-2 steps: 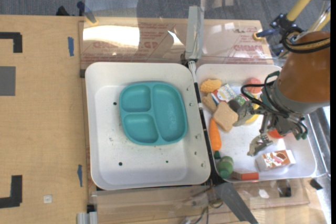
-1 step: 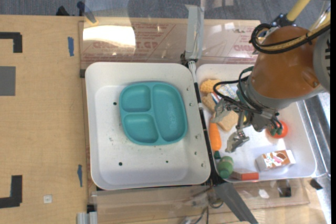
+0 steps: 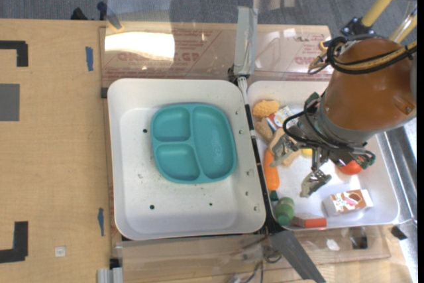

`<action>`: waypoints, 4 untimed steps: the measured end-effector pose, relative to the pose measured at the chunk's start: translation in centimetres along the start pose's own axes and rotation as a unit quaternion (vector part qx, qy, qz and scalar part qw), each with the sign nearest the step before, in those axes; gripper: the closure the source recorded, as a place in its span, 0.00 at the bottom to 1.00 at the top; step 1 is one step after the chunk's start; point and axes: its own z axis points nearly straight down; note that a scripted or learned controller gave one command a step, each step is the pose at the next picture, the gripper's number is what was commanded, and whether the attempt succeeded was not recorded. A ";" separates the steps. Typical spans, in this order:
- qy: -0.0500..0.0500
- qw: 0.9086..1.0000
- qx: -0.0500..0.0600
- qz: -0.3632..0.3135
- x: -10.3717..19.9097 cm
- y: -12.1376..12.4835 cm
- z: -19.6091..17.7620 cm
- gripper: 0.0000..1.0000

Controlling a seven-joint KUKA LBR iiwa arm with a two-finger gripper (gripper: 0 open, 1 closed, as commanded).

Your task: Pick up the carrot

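The carrot is a short orange piece lying along the left wall of the right bin, near the divider. My gripper hangs low over the middle of that bin, just right of the carrot. Its fingers are spread, one fingertip above and right of the carrot, the other further right and lower. The gripper is open, and I see nothing gripped between the fingers. The orange wrist band covers the back of the bin.
A green piece lies just below the carrot. A yellow bun, a white packet, a red tomato, a small carton and a red strip share the right bin. A teal divided plate sits in the left bin.
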 end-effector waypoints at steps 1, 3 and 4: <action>-0.003 1.000 0.004 0.008 3.0 -3.8 8.3 0.00; -0.004 1.000 0.002 0.015 2.7 -3.3 -0.2 0.00; -0.001 0.999 -0.001 0.045 -0.9 2.1 0.0 0.00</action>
